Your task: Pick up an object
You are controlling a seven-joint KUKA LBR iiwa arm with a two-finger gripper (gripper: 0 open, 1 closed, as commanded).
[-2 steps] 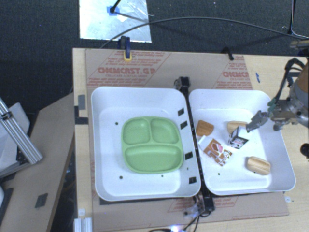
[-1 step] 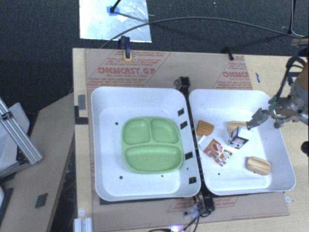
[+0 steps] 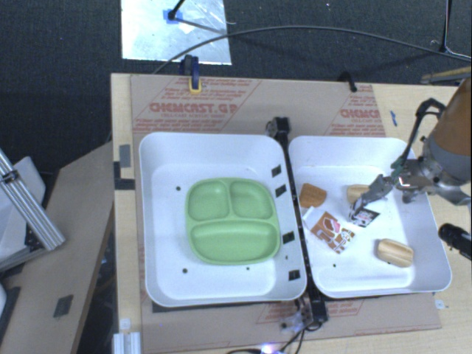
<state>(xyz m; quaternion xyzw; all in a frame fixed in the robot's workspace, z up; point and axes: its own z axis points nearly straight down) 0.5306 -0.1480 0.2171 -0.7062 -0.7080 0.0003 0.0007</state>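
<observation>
Camera view: end effector [image 3: 366,209] low in right bin [image 3: 428,271], fingers' state unclear. Tan block [image 3: 358,193] touches its upper-left side; packet [image 3: 332,231] lies lower-left, long axis diagonal.

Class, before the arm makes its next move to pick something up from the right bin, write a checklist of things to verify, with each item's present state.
1. End effector is over the right bin, where the loose objects lie: ok.
2. A target lies close by: the tan piece sits right beside the end effector: ok.
3. Something is held already: cannot tell; the tip is too small and blurred.
4. Other candidates lie apart: brown piece, printed packet and tan block are separated: ok.
5. Green divided plate stays out of the way in the left bin: ok.
</observation>
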